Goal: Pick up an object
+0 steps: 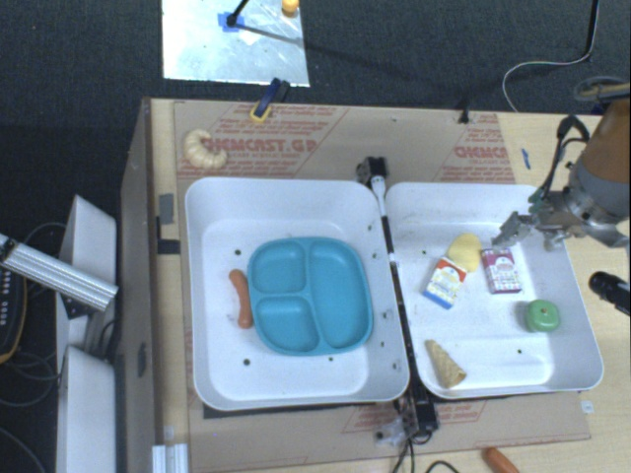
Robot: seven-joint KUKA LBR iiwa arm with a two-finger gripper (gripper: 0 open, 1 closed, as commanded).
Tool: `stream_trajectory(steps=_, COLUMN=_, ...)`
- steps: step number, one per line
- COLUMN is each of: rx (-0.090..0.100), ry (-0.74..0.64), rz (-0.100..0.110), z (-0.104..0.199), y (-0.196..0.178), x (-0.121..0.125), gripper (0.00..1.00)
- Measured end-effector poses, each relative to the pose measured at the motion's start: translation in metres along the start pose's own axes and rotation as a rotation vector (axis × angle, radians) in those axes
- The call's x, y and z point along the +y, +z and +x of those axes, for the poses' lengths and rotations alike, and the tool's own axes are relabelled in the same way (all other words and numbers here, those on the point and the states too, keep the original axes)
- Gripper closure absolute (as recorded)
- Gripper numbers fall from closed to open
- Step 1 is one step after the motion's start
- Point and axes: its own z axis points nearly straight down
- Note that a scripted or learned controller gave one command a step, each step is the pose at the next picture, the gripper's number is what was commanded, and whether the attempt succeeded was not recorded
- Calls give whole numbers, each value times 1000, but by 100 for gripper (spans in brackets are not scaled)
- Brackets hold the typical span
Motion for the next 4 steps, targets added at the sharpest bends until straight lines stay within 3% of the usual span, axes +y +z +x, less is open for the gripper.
stream_trajectory(steps=1, rx=0, ry=-1, rz=-2, z=64, y=103, x=45, gripper=0)
stream_trajectory(steps=2, rx=0, ry=1, rz=1, z=49, y=104, x=24, gripper=0)
stream_trajectory(steps=3, rx=-1, ry=-1, rz=-4, z=13, y=28, x=72, gripper=0)
stream_trajectory(steps=4, rx=1, ry=-2, rz=0, z=54, y=104, x=44, gripper=0)
